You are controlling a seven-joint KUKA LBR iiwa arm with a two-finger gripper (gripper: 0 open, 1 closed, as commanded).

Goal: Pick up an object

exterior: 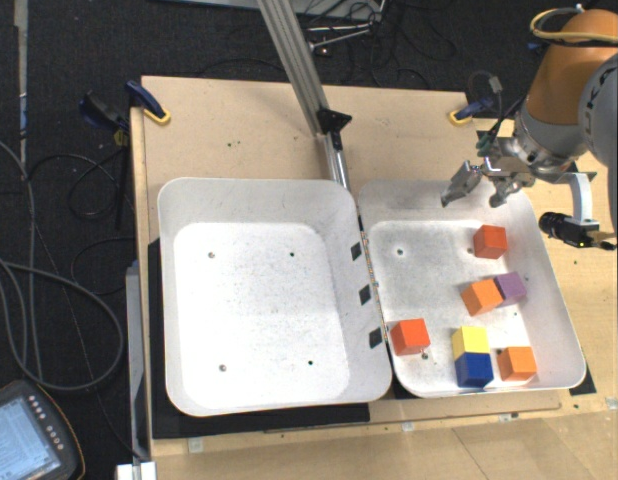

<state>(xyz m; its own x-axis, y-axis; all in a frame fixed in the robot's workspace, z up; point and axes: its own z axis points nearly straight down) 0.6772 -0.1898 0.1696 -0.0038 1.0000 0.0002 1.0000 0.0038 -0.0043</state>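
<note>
We see the metal gripper [478, 190] with fingers spread apart, holding nothing, above the speckled white right bin [429, 258] containing small matte cubes, nearest an orange cube [490, 241].

Matt speckled white plastic bins [189, 268] on a pale, chipboard-like bench [239, 128]

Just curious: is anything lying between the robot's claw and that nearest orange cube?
No. In the camera view, only bare white bin floor separates the open two-finger gripper from the orange cube.
</note>
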